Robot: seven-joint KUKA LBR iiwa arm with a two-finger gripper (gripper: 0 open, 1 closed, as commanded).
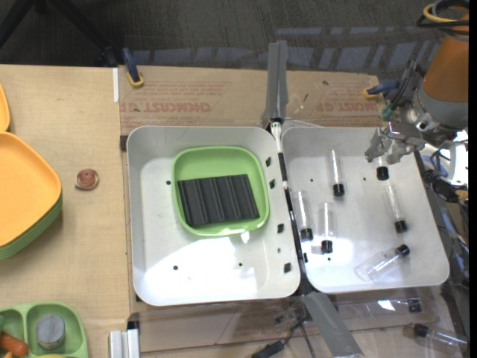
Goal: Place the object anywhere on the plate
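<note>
Camera view from above: the worktop [74,110] is seen carrying two shallow white bins side by side, their inner rims touching along a central divider. The left bin [149,267] is taken up in its upper half by a green plate [182,166], on which a dark ridged insert [218,198] is laid. The plate is set just short of the bin's far rim, and bare white floor is left between it and the near rim. The right bin [425,271] is bounded by a raised lip on all sides, and open floor is left along its far edge.

The grey arm [447,73], orange-banded above the wrist, is reached in from the right and held over the far right corner of the right bin. The gripper [384,149] is pointed downward and leftward just inside that corner; whether it is open or closed cannot be told. A small black cap [382,173] is seen just below it, and whether the two touch cannot be told.

The task's things, clear black-capped tubes, are spread in the right bin, well apart from the plate: one upper middle [335,170], two near the divider [302,213] [325,226], one at the right [393,206], and one tilted near the front rim [381,262].
</note>
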